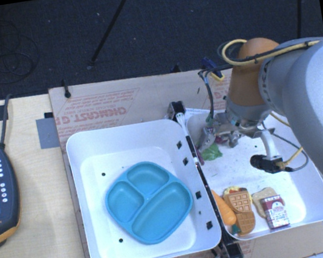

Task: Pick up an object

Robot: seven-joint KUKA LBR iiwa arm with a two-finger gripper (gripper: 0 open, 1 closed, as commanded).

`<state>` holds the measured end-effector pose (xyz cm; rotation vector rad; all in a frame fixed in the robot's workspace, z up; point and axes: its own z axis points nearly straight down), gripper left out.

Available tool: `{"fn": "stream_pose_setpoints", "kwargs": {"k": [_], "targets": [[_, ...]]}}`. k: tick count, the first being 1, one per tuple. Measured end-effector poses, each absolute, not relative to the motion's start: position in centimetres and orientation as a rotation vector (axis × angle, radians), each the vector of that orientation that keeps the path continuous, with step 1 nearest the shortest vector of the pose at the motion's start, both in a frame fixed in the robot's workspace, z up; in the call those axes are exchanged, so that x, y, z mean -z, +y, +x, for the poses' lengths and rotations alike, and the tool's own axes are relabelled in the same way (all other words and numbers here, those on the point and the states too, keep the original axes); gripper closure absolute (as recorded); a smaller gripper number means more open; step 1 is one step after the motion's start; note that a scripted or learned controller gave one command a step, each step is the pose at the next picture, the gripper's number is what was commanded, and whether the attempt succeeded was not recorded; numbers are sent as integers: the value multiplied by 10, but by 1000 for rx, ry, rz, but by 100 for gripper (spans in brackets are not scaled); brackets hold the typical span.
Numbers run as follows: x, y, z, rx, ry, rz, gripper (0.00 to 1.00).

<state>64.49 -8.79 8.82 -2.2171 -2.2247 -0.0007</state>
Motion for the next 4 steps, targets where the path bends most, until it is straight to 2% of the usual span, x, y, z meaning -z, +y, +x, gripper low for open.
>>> {"fn": "stream_pose_setpoints", "kwargs": {"k": [1,2,3,4], "targets": [[-102,-82,534,-11,-2211,-2215,0],[-88,-91,481,1,-2223,-2230,0],[-87,-90,477,1,-2221,-2223,0],[-96,-91,477,0,-2211,-2229,100]]}}
